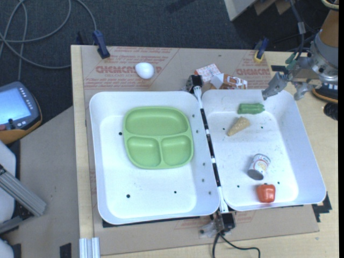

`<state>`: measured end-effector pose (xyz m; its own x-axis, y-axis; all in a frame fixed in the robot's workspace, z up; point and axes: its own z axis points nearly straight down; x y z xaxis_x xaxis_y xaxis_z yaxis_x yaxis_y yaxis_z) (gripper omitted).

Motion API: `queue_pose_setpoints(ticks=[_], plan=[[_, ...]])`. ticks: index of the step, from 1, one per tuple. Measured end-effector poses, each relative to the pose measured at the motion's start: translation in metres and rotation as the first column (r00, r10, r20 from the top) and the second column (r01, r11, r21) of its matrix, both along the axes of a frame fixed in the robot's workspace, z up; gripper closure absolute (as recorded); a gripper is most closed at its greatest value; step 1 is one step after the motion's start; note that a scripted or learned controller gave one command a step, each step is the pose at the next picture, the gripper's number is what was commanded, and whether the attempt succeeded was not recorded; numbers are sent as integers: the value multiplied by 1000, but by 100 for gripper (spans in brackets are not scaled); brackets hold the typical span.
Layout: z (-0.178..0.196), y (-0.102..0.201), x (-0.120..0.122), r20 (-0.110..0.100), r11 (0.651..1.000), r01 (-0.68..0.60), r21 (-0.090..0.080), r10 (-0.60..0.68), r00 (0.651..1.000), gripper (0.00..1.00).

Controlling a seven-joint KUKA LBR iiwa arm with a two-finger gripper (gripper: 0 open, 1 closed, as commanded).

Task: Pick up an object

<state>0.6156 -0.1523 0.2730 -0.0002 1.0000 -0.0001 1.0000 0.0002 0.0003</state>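
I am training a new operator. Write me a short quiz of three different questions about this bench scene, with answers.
1. True or false: the green divided plate lies in the left bin.
2. Which item in the right bin lies nearest the hand? A) red object B) green object C) can
3. Fill in: the white egg-shaped object rests on the ____, outside both bins.

Key: 1 true. 2 B, the green object. 3 board.
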Motion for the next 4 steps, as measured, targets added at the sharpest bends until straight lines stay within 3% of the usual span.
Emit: queue_pose_setpoints(ticks=[1,2,3,4], plan=[[-189,-44,-3,0,1000,1,0,-1,1000,0],[-183,6,44,1,1000,-1,1,1,1000,0],[-190,51,49,-10,1000,2,1,-2,1000,0],[-190,55,49,-10,1000,2,0,-2,1000,0]])
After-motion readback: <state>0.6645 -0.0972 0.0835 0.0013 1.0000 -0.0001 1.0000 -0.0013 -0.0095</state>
